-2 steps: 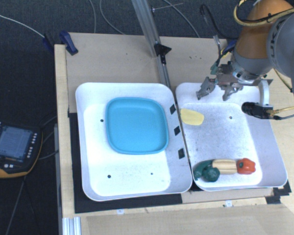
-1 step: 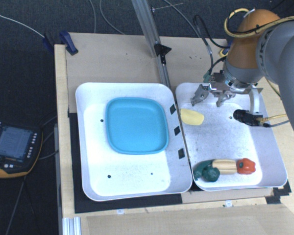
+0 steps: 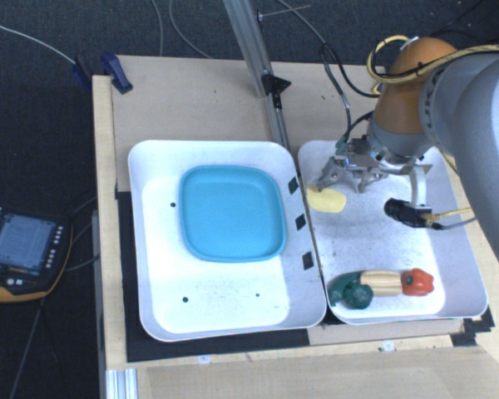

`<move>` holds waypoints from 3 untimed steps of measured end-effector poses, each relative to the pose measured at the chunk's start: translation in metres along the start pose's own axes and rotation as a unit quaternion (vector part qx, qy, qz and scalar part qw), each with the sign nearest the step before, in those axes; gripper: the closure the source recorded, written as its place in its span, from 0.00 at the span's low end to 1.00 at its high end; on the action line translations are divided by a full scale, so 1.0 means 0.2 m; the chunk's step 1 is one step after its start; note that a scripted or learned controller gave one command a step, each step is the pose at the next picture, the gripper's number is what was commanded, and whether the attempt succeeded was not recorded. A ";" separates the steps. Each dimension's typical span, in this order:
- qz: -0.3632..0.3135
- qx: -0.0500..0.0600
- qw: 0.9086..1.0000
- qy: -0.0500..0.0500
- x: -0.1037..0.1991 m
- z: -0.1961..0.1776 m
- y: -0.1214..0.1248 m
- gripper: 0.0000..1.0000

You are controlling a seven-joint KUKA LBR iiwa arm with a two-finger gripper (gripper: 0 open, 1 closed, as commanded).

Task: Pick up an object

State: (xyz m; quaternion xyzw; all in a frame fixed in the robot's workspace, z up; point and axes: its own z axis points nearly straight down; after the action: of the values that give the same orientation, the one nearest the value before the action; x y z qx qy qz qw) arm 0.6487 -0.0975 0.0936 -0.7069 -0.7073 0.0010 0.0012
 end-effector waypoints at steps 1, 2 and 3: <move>0.000 -0.003 1.000 0.000 0.00 -0.07 0.01 1.00; 0.000 -0.005 1.000 0.000 0.01 -0.37 0.05 1.00; 0.000 -0.004 1.000 0.000 0.00 -0.59 0.06 1.00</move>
State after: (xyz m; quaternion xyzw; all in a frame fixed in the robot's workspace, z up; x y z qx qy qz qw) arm 0.6609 -0.0966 0.2112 -0.7070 -0.7072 -0.0016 -0.0018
